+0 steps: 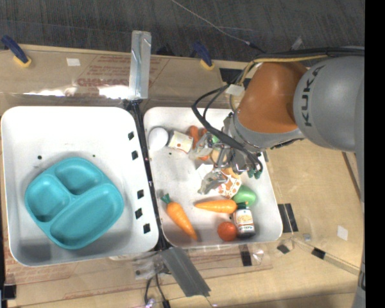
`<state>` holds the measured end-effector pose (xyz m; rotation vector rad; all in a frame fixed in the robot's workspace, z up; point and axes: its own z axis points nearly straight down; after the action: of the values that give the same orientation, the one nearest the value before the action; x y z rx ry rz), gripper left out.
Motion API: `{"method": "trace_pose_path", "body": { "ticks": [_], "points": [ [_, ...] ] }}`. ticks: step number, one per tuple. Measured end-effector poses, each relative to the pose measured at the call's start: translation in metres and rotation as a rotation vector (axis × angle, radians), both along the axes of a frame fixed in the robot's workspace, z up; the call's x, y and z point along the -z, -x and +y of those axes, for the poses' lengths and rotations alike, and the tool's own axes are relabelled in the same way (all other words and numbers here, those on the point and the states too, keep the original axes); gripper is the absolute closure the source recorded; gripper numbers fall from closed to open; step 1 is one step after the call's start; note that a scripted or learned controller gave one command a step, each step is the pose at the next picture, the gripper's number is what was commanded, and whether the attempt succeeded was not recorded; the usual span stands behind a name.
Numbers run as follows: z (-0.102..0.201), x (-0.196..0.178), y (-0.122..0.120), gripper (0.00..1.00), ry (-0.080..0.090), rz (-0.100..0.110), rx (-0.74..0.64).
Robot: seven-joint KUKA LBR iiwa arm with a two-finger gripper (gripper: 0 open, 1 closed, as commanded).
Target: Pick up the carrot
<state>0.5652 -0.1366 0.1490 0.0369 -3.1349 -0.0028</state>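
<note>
Two carrots lie in the right bin [269, 197]. One carrot [179, 218] with a green top rests at the bin's front left, pointing toward the front wall. A second, smaller carrot [216, 205] lies crosswise near the middle front. My gripper [213, 177] hangs below the orange wrist band over the middle of the right bin, just behind the smaller carrot and among a cluster of toys. Its lower end is tangled visually with a grey piece and a patterned orange-and-white item [230, 185]. Nothing is visibly held.
A teal divided plate [74, 201] sits in the left bin [25, 127]. The right bin also holds a white ball [157, 136], a white cup [179, 142], a green toy [245, 196], a small bottle [244, 221] and a red tomato [226, 231].
</note>
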Motion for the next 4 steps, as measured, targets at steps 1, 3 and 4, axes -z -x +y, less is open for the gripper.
{"method": "trace_pose_path", "body": {
  "ticks": [1, 3, 4],
  "points": [
    [0.032, 0.059, 0.056, 0.00, 0.000, -0.004, -0.110],
    [0.064, -0.098, 0.057, 1.00, 0.004, -0.019, -0.163],
    [0.025, -0.092, 0.018, 1.00, 0.002, -0.010, -0.457]
  ]
}}
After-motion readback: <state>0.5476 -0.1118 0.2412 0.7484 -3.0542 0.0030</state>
